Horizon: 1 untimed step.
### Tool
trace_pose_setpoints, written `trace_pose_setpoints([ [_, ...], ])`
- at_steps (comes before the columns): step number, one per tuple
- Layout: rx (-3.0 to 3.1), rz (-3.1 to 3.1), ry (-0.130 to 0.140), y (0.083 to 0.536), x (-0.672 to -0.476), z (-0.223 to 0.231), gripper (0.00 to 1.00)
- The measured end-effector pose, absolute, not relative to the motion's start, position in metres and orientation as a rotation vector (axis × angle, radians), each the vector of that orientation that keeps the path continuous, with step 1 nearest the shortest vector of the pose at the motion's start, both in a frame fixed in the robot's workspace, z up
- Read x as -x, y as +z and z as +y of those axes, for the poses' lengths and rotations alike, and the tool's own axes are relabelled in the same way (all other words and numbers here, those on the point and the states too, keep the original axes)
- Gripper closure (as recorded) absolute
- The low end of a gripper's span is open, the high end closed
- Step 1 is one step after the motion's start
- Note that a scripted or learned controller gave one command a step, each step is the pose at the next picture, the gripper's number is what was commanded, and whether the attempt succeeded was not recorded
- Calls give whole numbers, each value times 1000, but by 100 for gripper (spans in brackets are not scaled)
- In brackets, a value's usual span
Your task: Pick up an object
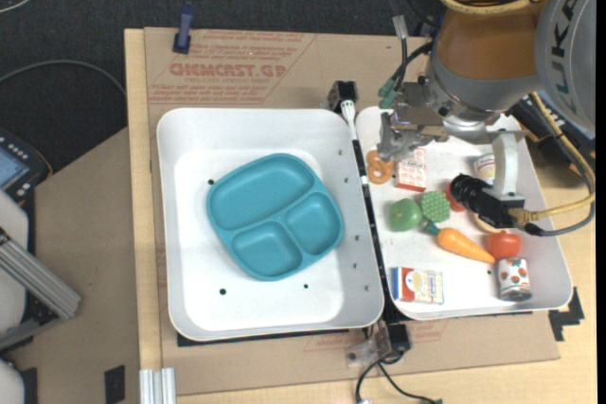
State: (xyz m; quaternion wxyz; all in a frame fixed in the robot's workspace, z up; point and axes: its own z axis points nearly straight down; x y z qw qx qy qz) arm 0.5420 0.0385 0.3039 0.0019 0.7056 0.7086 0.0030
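Observation:
My gripper point(401, 149) hangs low over the far left part of the right bin point(557, 272). Just under it lie a small orange ring point(379, 170) and a little red and white box point(411, 174). Nearer the front are a green ball point(404, 215), a green bumpy piece point(436, 205), an orange carrot point(464, 245) and a red tomato point(506, 243). A small can with red dots point(513, 278) and a flat white carton point(418, 285) sit by the front rim. The arm's body hides the bin's far right part.
The left bin point(180, 203) holds a blue divided plate point(274, 215). Both bins rest on a cardboard sheet point(227, 61) with a blue clip point(183, 27) at its far edge. A white labelled item point(484, 166) peeks out beside the wrist.

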Motion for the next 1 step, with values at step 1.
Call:
trace_pose_setpoints([
  [1, -2218, 2229, 0, 324, -498, 65, 100],
])
